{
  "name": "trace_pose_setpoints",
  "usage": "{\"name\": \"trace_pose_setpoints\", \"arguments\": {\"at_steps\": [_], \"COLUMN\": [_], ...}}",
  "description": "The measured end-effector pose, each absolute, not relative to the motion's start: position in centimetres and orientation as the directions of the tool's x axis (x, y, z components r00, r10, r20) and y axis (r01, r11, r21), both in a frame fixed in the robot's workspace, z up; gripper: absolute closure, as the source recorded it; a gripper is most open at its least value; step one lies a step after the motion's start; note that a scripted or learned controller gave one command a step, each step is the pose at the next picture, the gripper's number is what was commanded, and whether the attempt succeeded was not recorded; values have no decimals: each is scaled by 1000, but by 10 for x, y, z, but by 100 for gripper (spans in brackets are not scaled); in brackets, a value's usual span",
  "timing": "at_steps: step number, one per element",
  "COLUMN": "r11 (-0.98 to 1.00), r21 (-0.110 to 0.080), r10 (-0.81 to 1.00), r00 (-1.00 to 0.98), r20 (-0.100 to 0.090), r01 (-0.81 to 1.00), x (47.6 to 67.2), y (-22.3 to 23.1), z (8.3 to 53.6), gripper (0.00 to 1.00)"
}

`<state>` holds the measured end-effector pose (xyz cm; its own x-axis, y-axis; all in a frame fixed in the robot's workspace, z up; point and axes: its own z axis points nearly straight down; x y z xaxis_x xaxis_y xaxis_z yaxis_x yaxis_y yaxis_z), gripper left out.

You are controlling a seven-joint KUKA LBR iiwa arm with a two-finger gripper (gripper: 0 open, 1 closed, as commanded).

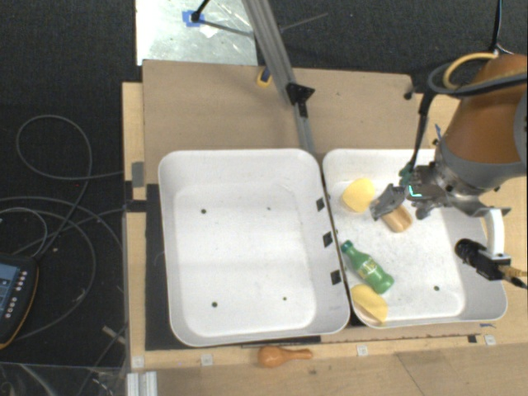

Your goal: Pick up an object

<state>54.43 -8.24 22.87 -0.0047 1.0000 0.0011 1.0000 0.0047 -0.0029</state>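
Two white bins sit side by side on the bench: the left bin (239, 246) with nothing to grasp in it, the right bin (437, 304) carrying all the candidates. Below the bins, on the bench edge, lies a small orange-brown pear-shaped object (283, 355). Inside the right bin, a yellow rounded object (358, 195) rests near the top left, a green bottle (368, 268) lies tilted toward the middle, and another yellow object (370, 303) sits just beside the bottle's lower end, at the bin's front wall. Further right, a tan block (398, 219) lies directly under the gripper (399, 205). The step in hand looks like the reach onto this block, with the grasp not yet made. The fingers appear spread to either side of the block, close to or touching it; nothing is clearly pinched between them. The next move likely calls for closing squarely on the block, then lifting straight up.
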Motion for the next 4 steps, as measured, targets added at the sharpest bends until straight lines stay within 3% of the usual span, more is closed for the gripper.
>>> {"name": "trace_pose_setpoints", "arguments": {"at_steps": [1,4], "r11": [2,0], "r21": [1,-3], "r10": [1000,1000], "r00": [-2,0], "r20": [1,1], "r01": [1000,1000], "x": [545,557], "y": [-83,-83], "z": [231,88], "gripper": [0,0]}}
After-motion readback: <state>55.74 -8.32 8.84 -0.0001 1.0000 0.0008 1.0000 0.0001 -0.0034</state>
